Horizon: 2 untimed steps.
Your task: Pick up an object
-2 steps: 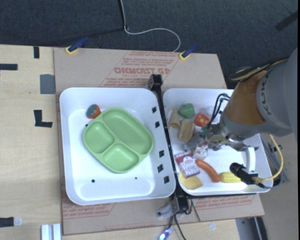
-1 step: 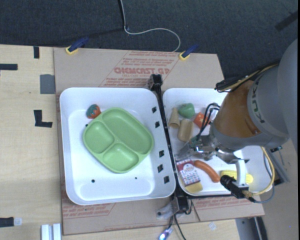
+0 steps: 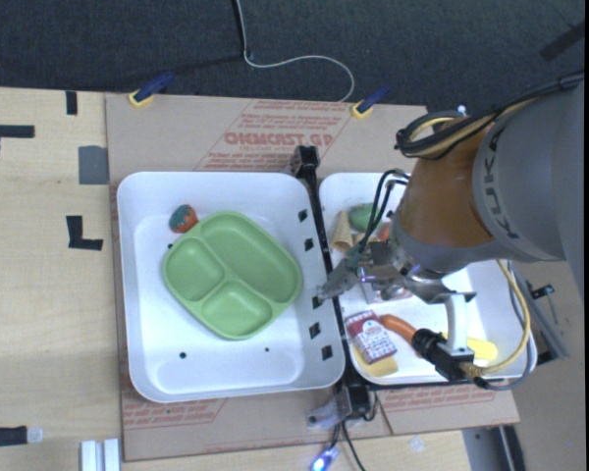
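Note:
My gripper (image 3: 351, 275) hangs low over the left side of the right bin (image 3: 501, 287), close to the divider between the two bins. Just below it lies a small red-and-white box (image 3: 370, 336) resting on a yellow piece (image 3: 383, 365), with an orange carrot-like piece (image 3: 398, 324) beside it. Above the gripper sits a green and tan item (image 3: 352, 221). Nothing shows in the gripper's grasp. The arm covers much of the right bin.
The left bin (image 3: 147, 361) holds a green divided plate (image 3: 233, 274) and a small red, green and orange toy (image 3: 183, 218) at its upper left. A yellow piece (image 3: 482, 349) lies near the right bin's lower right corner.

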Available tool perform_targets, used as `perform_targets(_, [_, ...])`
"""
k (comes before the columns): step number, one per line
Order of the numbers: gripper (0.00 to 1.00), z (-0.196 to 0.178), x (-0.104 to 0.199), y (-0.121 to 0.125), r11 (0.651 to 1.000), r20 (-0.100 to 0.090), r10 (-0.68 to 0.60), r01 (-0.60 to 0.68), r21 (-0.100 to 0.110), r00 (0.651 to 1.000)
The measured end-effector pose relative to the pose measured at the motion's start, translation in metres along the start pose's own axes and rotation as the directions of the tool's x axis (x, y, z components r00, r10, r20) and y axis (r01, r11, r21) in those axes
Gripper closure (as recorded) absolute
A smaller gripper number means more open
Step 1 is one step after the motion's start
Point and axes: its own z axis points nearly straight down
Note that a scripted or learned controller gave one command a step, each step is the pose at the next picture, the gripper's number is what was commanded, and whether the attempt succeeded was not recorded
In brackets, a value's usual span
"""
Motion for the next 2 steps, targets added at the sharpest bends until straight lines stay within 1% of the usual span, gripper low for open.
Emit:
perform_targets(1, [0.00,-0.083,0.039,-0.009,1.000,-0.003,-0.002,0.002,0.001,1.000])
perform_targets(2, [0.00,-0.206,0.049,-0.007,1.000,-0.002,0.000,0.000,-0.005,1.000])
